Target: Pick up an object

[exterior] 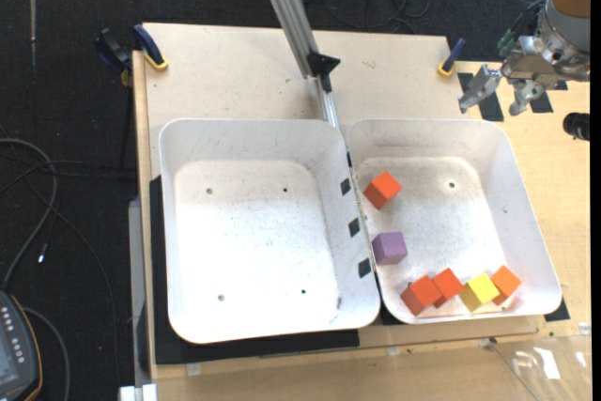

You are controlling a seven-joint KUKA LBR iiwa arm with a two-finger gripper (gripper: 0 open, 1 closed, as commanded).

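The right bin (526, 202) holds six small blocks, any of which could serve as the object to pick. They are cubes or near-cubes with no clear long axis, so only their turn on the bin floor tells them apart. An orange block (382, 189) sits alone toward the bin's upper left, rotated so its corners point up and down the view. Below it, close to the wall shared with the other bin, a purple block (390, 247) lies nearly square to the view. Along the near wall runs a row of four that rises slightly to the right: a red-orange block (422, 294), a second red-orange block (448, 284) touching it, a yellow block (482, 290) and an orange block at the end (506, 282), all turned a little askew and packed close together. The left bin (188, 230) shows a bare, speckled white floor. Both bins rest side by side on the pale wooden bench (235, 75). The gripper (504, 91) hangs above the bench beyond the right bin's far corner, well apart from every block, its two fingers spread open with nothing between them.
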